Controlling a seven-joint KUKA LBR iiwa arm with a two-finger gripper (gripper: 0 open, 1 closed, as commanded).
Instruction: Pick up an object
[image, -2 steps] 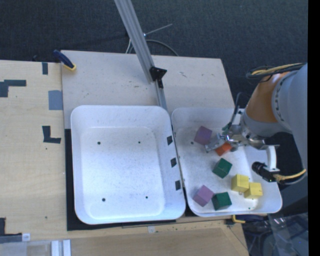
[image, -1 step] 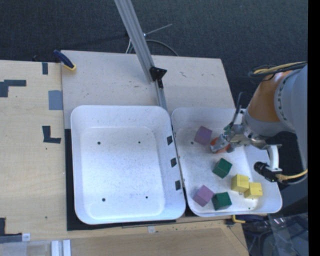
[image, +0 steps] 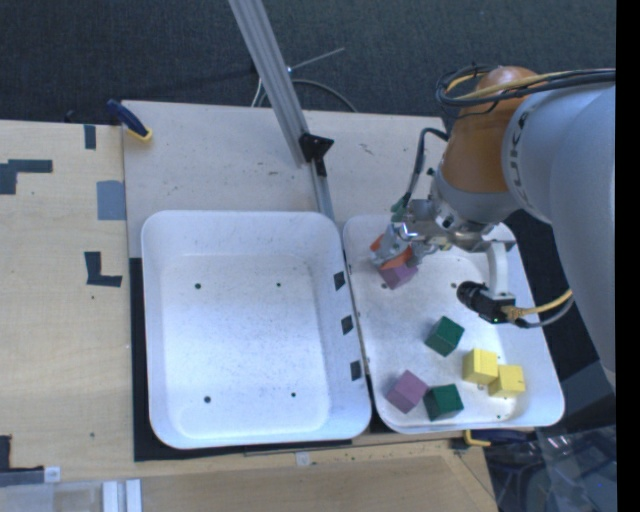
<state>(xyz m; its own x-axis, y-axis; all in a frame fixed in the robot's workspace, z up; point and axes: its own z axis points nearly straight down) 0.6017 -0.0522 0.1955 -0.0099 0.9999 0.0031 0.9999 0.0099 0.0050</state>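
Purple block (image: 398, 272) sits directly under gripper (image: 396, 250) (right bin (image: 535, 400)).

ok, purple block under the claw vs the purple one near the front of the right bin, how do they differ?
The purple block under the claw sits in the right bin's far-left corner, partly hidden by the claw; the front purple block lies in full view. The first has an orange piece beside it; the second sits next to a green block. Both look the same colour.

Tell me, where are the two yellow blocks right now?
The yellow blocks sit side by side near the front right corner of the right bin, just right of two green blocks.
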